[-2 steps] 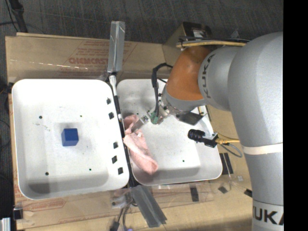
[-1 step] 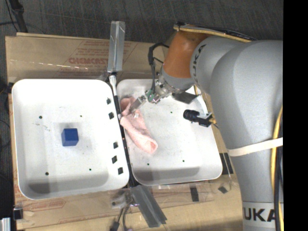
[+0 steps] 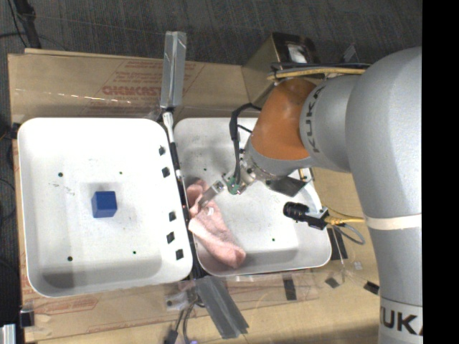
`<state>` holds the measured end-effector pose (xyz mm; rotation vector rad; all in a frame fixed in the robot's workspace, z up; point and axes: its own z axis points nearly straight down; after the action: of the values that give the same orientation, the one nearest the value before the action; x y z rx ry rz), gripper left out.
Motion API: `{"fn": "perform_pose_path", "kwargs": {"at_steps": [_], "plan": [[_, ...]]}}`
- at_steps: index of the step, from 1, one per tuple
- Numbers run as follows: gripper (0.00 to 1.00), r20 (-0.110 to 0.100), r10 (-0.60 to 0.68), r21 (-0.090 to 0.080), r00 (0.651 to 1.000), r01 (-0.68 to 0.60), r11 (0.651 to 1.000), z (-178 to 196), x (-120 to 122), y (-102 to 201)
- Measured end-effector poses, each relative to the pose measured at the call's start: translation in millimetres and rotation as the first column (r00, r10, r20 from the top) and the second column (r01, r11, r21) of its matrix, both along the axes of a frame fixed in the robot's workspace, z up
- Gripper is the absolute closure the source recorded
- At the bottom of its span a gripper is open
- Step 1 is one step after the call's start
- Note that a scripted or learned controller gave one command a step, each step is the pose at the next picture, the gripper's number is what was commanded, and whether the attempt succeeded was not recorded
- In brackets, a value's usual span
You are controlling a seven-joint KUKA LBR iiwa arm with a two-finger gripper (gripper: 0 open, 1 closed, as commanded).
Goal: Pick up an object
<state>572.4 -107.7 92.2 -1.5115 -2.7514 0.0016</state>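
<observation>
One grey arm (image 3: 373,142) reaches from 3 o'clock, wrist bent down into the right bin (image 3: 287,260). Its gripper (image 3: 208,196) touches the pink cloth (image 3: 214,231) at that bin's 8 o'clock; finger state cannot be told. A blue cube (image 3: 105,203) sits in the left bin (image 3: 43,264).

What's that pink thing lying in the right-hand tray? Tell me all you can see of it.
The pink thing looks like soft, crumpled cloth, pale pink and limp. It lies slantwise along the left wall of the right bin, running toward the near edge. The robot's hand reaches its upper end.
</observation>
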Motion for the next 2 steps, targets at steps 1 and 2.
{"fn": "perform_pose_path", "kwargs": {"at_steps": [1, 2], "plan": [[0.0, 0.001, -0.111, 0.0, 0.994, 0.111, 0.994, 0, -53, 1], [0.0, 0.003, -0.001, 0.0, 1.0, 0.001, 1.0, 0, -95, 8]]}}
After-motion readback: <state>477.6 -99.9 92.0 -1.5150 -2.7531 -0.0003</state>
